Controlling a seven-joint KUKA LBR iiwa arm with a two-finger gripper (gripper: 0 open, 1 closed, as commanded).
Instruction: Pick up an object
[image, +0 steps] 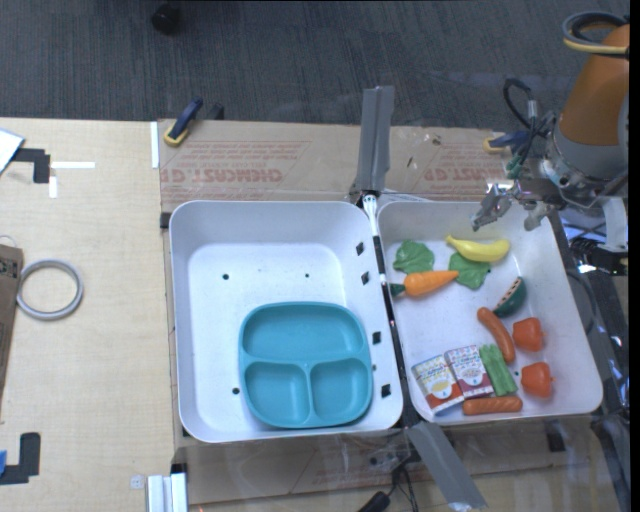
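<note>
My gripper (511, 212) hangs over the far edge of the right bin (583, 330), fingers apart and nothing between them. Just below it lies a yellow banana (478, 248). Left of the banana are an orange carrot (430, 283) and a green leaf (412, 255); a second green leaf (468, 271) lies under the banana. A watermelon slice (510, 296), a brown sausage (496, 333) and two red tomatoes (527, 333) (537, 377) lie further toward the front. At the front sit two small cartons (449, 375), a green piece (497, 368) and another sausage (492, 405).
The left bin (200, 260) holds a teal divided plate (305, 365). A grey bar (375, 140) stands upright at the back between the bins. A tape roll (45, 288) lies on the wooden bench at the left. Cables and the arm crowd the right side.
</note>
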